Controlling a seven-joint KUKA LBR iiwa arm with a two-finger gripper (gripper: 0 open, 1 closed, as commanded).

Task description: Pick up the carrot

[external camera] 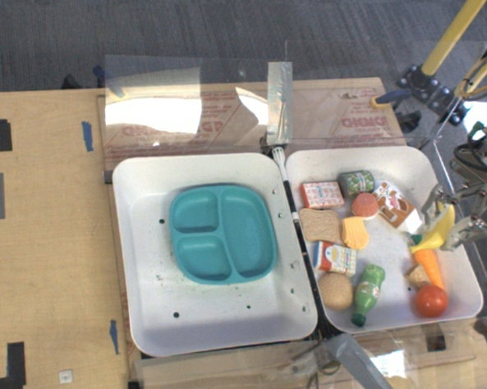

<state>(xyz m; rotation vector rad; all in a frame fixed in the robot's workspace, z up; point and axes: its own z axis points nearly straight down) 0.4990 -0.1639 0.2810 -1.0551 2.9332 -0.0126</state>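
The carrot lies in the right bin at 4 o'clock — just above the tomato; the claw's state I cannot tell.

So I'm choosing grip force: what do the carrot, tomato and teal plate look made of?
Carrot: probably hard moulded plastic, plain orange and smooth. Tomato: likely the same toy plastic, with a small bright highlight suggesting gloss. Teal plate: apparently rigid plastic with moulded compartments, even colour and a soft satin sheen.
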